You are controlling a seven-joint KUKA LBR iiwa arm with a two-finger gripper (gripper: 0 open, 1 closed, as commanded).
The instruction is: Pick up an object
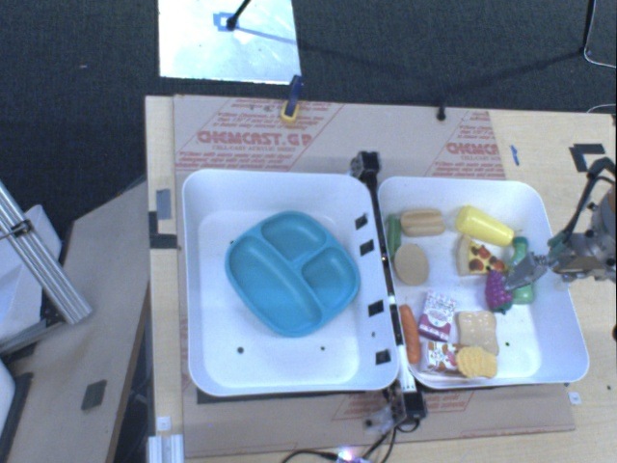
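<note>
Gripper (528,270) low at right edge of right bin (554,222), just beside purple grapes (498,290) and green toy (522,255). Cannot tell how wide it gapes or if it grips anything. Best go straight down on grapes, squeeze, lift slow.

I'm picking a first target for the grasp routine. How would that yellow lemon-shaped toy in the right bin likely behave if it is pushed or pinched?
The yellow toy looks rounded and elongated, so a sideways push would probably roll it. Its smooth, glossy skin might slip from a pinch. It looks like hollow plastic, probably light.
</note>
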